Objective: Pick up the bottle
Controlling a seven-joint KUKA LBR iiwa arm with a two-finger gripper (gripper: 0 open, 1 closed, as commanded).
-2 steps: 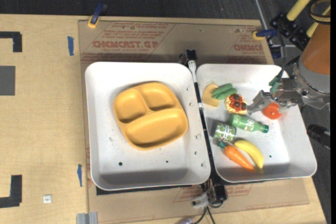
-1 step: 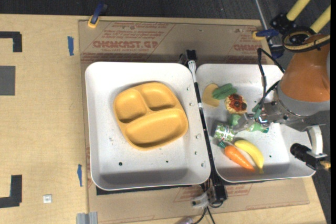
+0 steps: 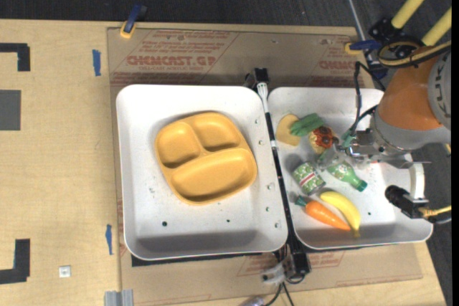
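A: Count? One yellow divided plate in the left bin, one clear green-capped bottle in the right bin, plus one banana, one carrot.

B: Gripper sits just above the bottle; whether it's open, can't tell.

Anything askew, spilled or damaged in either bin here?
Nothing stands out. The yellow divided plate sits flat in the left bin. In the right bin, the bottle, banana and carrot lie loosely clustered, none spilled.
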